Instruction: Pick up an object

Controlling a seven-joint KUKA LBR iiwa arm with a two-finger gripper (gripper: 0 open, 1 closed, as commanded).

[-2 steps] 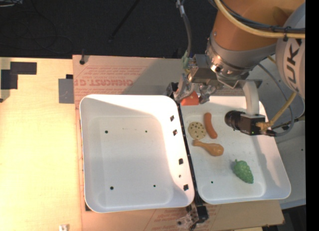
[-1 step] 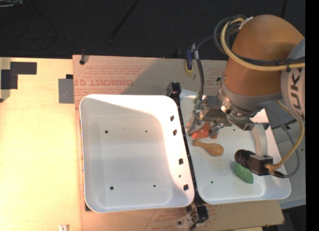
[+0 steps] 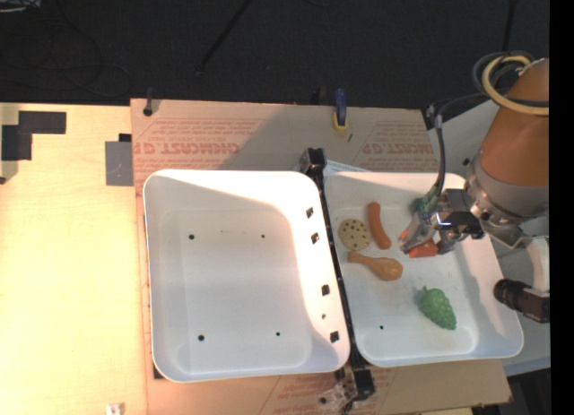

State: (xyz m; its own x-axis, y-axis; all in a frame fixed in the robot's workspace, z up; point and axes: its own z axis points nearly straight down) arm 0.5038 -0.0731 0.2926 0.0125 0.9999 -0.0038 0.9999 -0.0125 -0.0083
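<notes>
Camera view, looking down at a slant on the bench. The arm (image 3: 516, 149), grey with an orange band, enters from the right and is cut off by the frame edge; its bulk hides part of the right bin's far right corner. The gripper (image 3: 429, 236) sits low over the right bin (image 3: 484, 346), among dark cables and metal parts that blur together at this size. A small red-orange object (image 3: 421, 248) lies directly under the fingertips, touching or nearly touching them. How far the fingers are spread, and whether they grip this object, cannot be made out.

Right bin: shallow, white, smooth plastic with rounded corners. Contents, from left: a round tan disc with dark dots (image 3: 354, 234), flat and cookie-like; just beside it an elongated orange-red sausage shape (image 3: 379, 225), lying lengthwise toward the far wall; below these a tan drumstick shape (image 3: 377, 265), thin at one end and bulbous at the other; nearer the front wall, well apart from the gripper, a bumpy green object (image 3: 439, 307), oval and textured.

Left bin (image 3: 157, 270): same white plastic, with small dark spots on its floor and strong light across its upper half. Black clips (image 3: 316, 216) sit along the seam where the two bins meet.

Both bins rest on a brown cardboard sheet (image 3: 233, 140) bearing reversed red print, laid over a pale wooden bench (image 3: 63, 270). A blue clamp (image 3: 340, 108) holds the cardboard's far edge.
</notes>
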